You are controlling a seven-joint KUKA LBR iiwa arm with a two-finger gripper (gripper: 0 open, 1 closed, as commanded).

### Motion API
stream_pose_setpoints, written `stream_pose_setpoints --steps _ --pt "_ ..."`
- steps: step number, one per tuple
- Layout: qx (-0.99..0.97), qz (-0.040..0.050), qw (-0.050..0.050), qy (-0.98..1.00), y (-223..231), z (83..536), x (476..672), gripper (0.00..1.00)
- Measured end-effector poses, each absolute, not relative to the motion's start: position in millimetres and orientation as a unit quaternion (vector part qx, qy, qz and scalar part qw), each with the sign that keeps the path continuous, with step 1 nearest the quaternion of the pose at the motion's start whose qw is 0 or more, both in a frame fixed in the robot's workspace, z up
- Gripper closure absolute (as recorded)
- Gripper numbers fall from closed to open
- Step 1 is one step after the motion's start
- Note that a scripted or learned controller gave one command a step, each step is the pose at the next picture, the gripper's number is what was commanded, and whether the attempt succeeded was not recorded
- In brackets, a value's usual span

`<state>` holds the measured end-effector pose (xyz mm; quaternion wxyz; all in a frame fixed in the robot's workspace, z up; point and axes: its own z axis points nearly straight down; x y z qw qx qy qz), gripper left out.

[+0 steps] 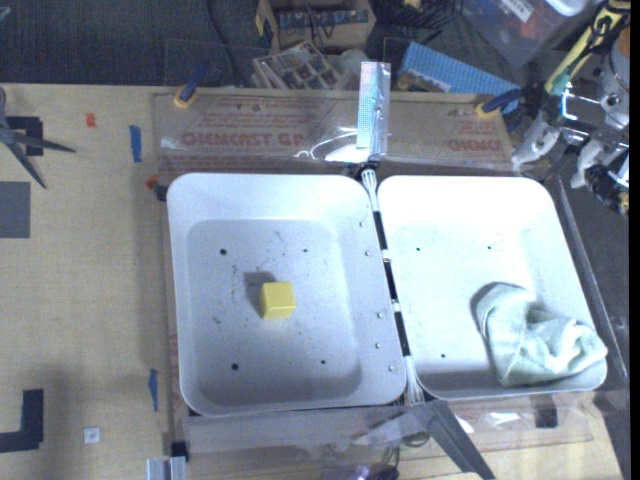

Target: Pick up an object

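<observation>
A small yellow cube (278, 299) lies on the floor of the left bin (200, 218), a little left of its middle. In the near right corner of the right bin (470, 218) sits a crumpled white cloth (535, 338). My gripper (585, 153) hangs at the upper right of the camera view, beyond the right bin's far right corner. It is well away from both the cube and the cloth, and nothing shows in its grasp.
A clear plastic panel (300, 133) with red lettering lies behind the bins, and an upright strip (374, 108) stands at the seam between them. Cables and boxes clutter the floor beyond the bench. Bare wooden bench top (70, 298) stretches to the left.
</observation>
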<state>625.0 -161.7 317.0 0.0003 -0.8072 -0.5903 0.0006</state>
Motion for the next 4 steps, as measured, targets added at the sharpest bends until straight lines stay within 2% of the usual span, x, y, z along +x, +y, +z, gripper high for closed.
stream_pose_setpoints --steps 1,2,3,4 --pt "-0.819 0.0005 0.001 -0.574 -216.9 318.6 591.9 0.00" --pt "-0.895 0.0009 0.001 -0.446 -215.5 337.8 527.5 0.00" --pt "-0.895 0.0009 0.001 -0.446 -215.5 337.8 527.5 0.00" --pt "-0.919 0.0010 0.001 -0.395 -219.3 347.9 478.2 0.00"
